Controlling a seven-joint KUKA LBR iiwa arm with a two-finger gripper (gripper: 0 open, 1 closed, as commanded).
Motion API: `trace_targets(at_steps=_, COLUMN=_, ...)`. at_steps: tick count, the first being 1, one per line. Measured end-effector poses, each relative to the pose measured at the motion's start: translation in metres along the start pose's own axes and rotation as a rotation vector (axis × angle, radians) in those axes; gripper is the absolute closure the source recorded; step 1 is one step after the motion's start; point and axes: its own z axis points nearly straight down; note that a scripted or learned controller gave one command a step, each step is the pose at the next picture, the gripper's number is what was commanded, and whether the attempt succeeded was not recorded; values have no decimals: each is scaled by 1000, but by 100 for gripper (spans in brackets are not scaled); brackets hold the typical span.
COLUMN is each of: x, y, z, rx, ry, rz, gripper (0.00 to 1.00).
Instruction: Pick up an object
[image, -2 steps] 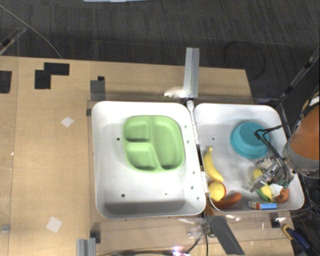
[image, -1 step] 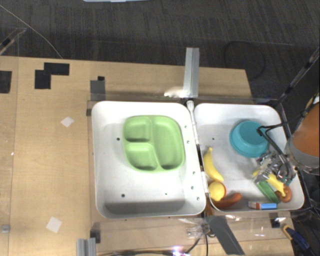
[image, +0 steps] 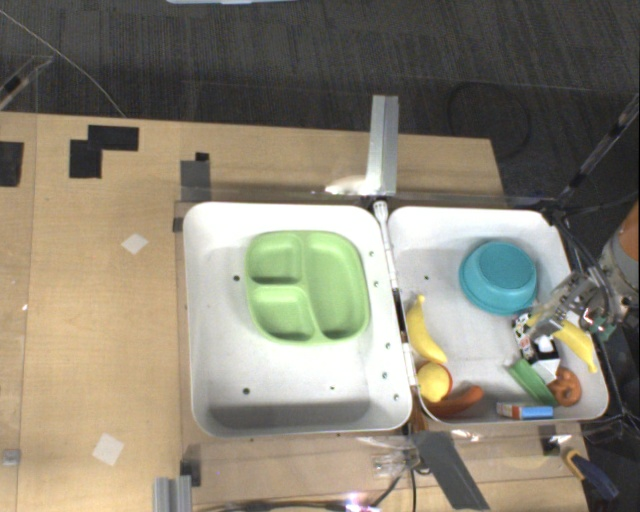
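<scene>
The right bin (image: 440, 245) holds a teal bowl (image: 498, 277) at the back, a banana (image: 424, 333) by the left wall and a round yellow fruit (image: 434, 380) below it. A red-orange piece (image: 458, 401), a green piece (image: 527, 379), a small blue and orange stick (image: 524, 411) and a brown-orange fruit (image: 567, 386) lie along the front. My gripper (image: 548, 318) hangs low at the bin's right side, just right of the bowl. It is over a small black and white object (image: 540, 346) and next to a second yellow piece (image: 580, 345).
The left bin (image: 200, 300) carries a green divided plate (image: 303, 285). A metal post (image: 384, 145) stands behind the wall between the bins. Cables and the arm crowd the right edge of the bench.
</scene>
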Motion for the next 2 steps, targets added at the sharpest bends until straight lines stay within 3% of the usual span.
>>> trace_targets(at_steps=1, x=5, y=50, z=72, rx=5, ry=15, rz=12, gripper=100)
trace_targets(at_steps=2, x=4, y=169, z=31, rx=-4, ry=8, rz=-93, gripper=100)
